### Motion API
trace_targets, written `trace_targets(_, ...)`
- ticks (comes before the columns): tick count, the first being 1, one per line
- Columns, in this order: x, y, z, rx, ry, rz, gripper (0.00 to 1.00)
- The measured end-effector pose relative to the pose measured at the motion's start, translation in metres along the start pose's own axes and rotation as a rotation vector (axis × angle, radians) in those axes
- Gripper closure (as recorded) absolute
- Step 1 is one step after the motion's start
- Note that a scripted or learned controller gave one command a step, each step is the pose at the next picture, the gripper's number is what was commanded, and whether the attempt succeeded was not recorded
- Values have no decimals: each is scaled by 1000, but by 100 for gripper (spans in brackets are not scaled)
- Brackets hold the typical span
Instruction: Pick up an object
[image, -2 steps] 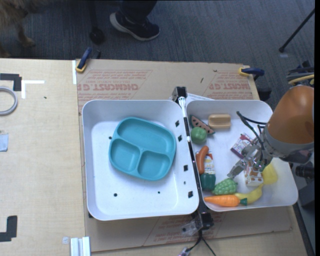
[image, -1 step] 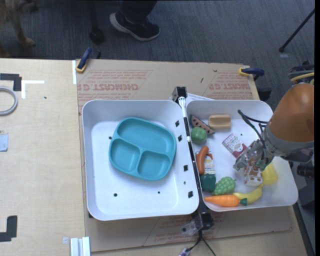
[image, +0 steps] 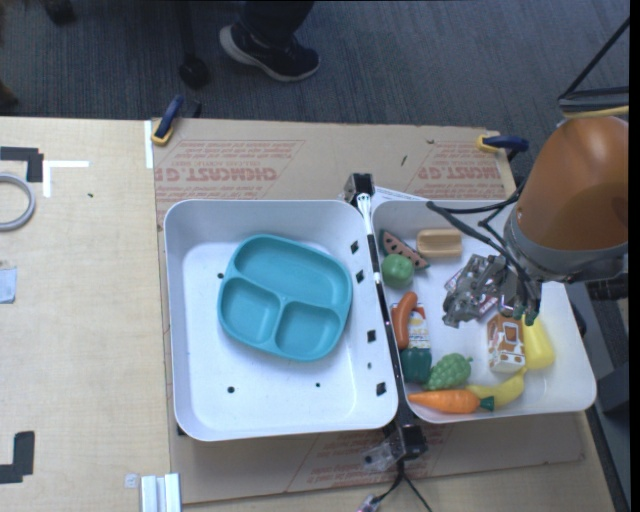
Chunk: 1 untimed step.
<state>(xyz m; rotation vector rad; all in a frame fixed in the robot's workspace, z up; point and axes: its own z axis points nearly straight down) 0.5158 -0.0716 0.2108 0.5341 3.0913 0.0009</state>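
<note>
Camera view puts the gripper (image: 478, 290) over the middle of the right bin (image: 570, 345), hanging from the grey-and-orange arm (image: 580, 200) that reaches in from the right; whether its fingers are spread or pressed together I cannot tell, since the metal parts blur into one cluster from this slant. Nothing sits visibly between them, so the pick looks not yet made. Just right of the tool, and a little nearer, lies a small white-and-orange carton (image: 505, 345), with a yellow banana (image: 538, 345) touching its right side. Left of the tool are a sausage (image: 402, 318) and a green round fruit (image: 397, 268); farther off, a tan bread roll (image: 438, 242). Along the near wall lie an orange carrot (image: 445, 401) and a knobbly green vegetable (image: 450, 372) (these crowd each other, a poor first choice). A clean try would likely favour the bread roll, which lies apart from its neighbours: centre above it, descend straight, close across its narrow width. A blue divided plate (image: 285, 297) rests in the left bin (image: 190, 320).
</note>
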Motion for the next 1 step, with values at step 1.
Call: trace_targets(1, -50, 55, -2, -1, 0, -303, 100)
